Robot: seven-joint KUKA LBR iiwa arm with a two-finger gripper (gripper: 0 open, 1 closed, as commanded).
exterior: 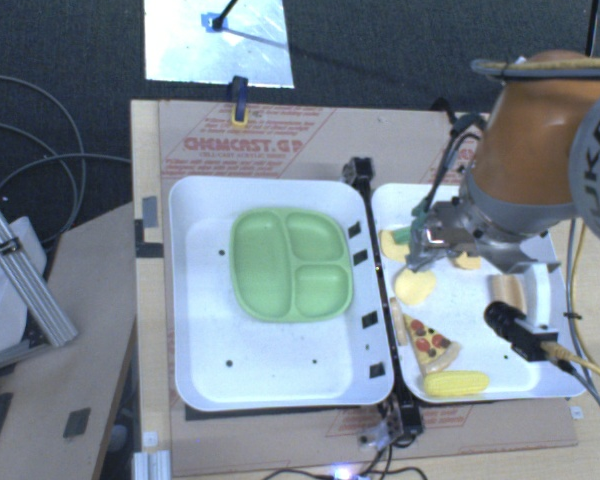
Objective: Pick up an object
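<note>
The desk [280, 133] carries two white bins; the left bin [205, 368] holds a green divided plate [288, 265]. In the right bin [480, 313] the jaws [425, 243] hang at about twelve o'clock of a pale yellow piece [414, 287]. Whether they are closed I cannot tell, perhaps nothing is lifted yet. Pizza slice [430, 343] and corn [454, 382] lie at six o'clock.

A dark carpeted floor [400, 38] surrounds the bench. At twelve o'clock lies a shiny metal sheet [218, 28]. Black cables [40, 158] loop at nine o'clock, above an aluminium frame [25, 283]. Brown printed cardboard [260, 138] covers the benchtop.
</note>
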